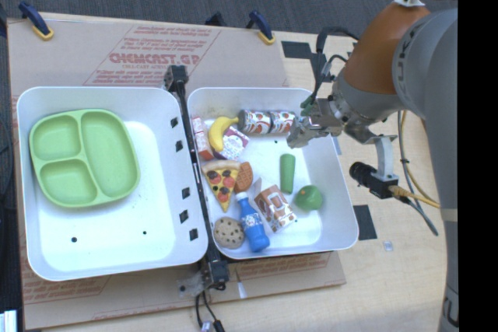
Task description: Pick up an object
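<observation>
The right bin [342, 202] holds several toy foods. A printed can [267, 121] lies on its side at the back, with a banana [217, 131] and a small wrapper [236, 141] to its left. A green cucumber piece [287, 172] stands mid-bin, and a round green fruit [309, 197] lies to its right. A pizza slice [222, 183], a brown bread roll [246, 176], a snack packet [275, 207], a blue bottle [253, 224] and a cookie [228, 232] lie toward the front. My gripper [305, 133] hangs over the bin's back right, just right of the can and above the cucumber piece.
The left bin [117, 241] holds a green divided plate [84, 158]. A black divider with clips [187, 159] runs between the bins. Cardboard [156, 50] lies behind them, held by blue and yellow clamps [36, 19]. Cables and a black fitting [373, 176] hang right of the right bin.
</observation>
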`<act>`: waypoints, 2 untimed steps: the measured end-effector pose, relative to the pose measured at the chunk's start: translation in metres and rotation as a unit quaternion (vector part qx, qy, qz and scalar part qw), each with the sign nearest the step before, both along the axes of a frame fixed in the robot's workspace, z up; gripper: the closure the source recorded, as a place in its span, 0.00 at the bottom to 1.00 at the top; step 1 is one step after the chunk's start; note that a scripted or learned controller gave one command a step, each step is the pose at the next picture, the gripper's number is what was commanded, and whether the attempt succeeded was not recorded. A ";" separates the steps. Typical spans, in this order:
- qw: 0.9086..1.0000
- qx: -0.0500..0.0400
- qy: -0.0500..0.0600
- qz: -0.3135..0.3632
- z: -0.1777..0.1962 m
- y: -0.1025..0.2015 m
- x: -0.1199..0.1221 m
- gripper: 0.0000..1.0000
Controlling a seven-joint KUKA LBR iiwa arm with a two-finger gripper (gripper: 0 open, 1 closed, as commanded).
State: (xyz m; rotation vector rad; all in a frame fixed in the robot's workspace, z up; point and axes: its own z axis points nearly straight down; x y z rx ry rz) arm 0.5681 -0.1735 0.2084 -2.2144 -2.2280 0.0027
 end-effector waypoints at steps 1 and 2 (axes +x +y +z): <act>1.000 0.000 -0.001 0.000 0.002 0.001 0.022 1.00; 1.000 0.001 0.001 0.000 -0.016 -0.005 0.027 1.00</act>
